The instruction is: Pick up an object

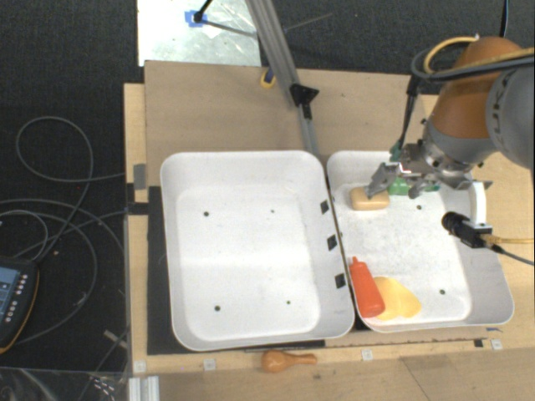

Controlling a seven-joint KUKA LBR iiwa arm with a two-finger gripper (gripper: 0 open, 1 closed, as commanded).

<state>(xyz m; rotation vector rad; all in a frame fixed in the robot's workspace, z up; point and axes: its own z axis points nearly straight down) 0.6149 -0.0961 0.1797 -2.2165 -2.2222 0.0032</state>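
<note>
In the right bin (485, 307) a tan bread-like block (369, 200) lies near the back left corner. My gripper (386, 184) hangs just above and to the right of it, fingers pointing down toward its right end; a green piece (398, 188) sits beside the fingers. An orange-red bottle (365, 287) lies along the bin's front left wall, and a yellow soft object (397, 298) rests against it at the front.
The left bin (242, 249) sits alongside, sharing a hinged divider (332, 242). A tan pear-shaped object (287, 359) lies on the bench in front of the bins. A metal pole (280, 53) slants across the back. Cables trail off the arm at right.
</note>
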